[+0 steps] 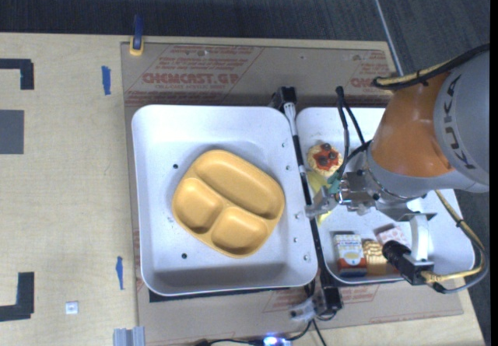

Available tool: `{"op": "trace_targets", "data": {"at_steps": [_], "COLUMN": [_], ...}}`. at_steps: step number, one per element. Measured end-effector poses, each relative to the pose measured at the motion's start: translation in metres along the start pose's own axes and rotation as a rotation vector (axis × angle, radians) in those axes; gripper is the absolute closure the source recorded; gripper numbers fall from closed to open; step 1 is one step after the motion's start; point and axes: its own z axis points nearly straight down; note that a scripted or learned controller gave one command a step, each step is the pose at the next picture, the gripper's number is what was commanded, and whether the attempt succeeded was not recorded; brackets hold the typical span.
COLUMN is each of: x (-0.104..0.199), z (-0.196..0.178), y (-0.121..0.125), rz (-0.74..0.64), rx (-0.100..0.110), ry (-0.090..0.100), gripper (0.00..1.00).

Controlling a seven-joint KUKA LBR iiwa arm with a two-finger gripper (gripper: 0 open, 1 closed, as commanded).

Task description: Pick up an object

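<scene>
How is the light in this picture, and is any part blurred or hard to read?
In the camera view, the light is even and soft; the yellow tray carries mild sheen, and the left bin is bright but not washed out. The arm looms close and slightly soft, shading the right bin beneath it. The claw and small items near it are too cluttered to read clearly.

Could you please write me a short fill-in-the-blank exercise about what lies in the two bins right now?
1. The yellow tray has ___ compartments.
2. The yellow tray lies in the ___ bin in the camera view.
3. The small orange carton lies in the same bin as the ___ toy with red and orange on it.
4. The arm reaches over the ___ bin.

Missing words: three; left; small; right
</scene>
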Motion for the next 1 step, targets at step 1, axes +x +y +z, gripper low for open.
{"op": "trace_targets", "data": {"at_steps": [1], "x": [-0.0867], "z": [0.063], "y": [0.0695], "rz": [0.001], "rx": [0.0], "ry": [-0.002], "gripper": [0.0]}}
